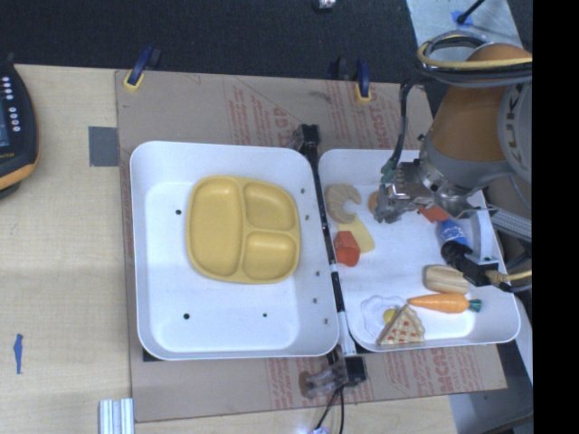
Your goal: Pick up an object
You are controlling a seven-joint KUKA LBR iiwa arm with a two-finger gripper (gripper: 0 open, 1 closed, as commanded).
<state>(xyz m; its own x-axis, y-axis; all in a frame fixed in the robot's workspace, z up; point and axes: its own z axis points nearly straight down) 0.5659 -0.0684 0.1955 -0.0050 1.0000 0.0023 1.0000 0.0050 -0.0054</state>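
Two white bins [163, 333] side by side on cardboard-covered wooden bench [63, 269].

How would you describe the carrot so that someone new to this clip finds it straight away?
Look in the right-hand white bin, along its near edge. The carrot lies there on its side, between a tan bread roll above it and a sandwich wedge to its left. It alone is long, tapered and bright orange with a green end.

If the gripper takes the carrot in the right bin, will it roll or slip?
The carrot looks round and tapered, so it may roll if nudged sideways. Its surface seems smooth, like plastic, so it could slip. It lies near a sandwich wedge, which might get bumped.
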